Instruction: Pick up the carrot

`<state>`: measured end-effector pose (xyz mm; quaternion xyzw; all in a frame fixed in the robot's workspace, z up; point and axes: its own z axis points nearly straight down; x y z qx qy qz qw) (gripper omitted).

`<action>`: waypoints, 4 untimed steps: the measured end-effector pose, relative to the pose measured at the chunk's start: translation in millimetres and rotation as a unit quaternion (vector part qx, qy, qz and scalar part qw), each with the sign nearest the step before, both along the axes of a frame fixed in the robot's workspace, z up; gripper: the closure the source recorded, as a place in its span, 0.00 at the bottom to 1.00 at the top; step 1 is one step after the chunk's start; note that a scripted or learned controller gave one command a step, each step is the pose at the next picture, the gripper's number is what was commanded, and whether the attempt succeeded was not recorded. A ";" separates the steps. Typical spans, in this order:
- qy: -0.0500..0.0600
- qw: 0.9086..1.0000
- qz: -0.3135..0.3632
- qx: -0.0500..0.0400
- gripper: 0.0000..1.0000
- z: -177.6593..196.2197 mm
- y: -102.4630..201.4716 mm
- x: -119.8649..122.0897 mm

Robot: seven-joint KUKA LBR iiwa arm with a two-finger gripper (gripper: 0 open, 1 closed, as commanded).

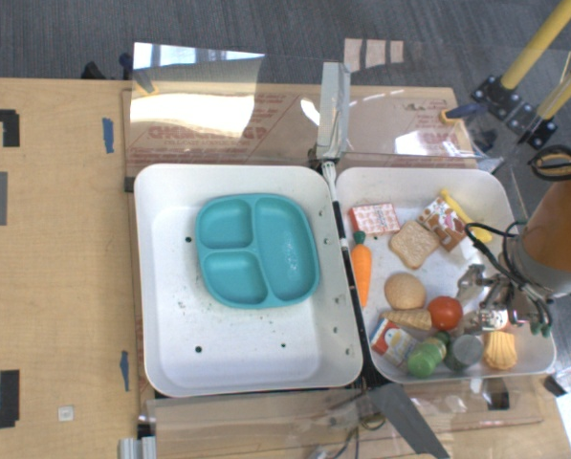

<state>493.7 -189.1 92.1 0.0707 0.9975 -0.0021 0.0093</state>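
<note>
The orange carrot with a green top [361, 265] lies against the right white bin's [515, 208] left wall. The metal two-finger gripper [493, 304] hovers across that bin, well apart from the carrot, near a red tomato [445, 312]; whether its jaws are parted or clenched I cannot tell.

The smooth orange plastic-looking carrot [362, 268] lies matt in a glossy white plastic bin [515, 199]; the teal divided plastic plate [257, 250] shines faintly; the wood-coloured tabletop [46, 256] looks matt.
</note>
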 end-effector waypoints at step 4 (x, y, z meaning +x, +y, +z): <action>0.006 1.000 0.023 0.003 0.00 93.3 175.7 69.8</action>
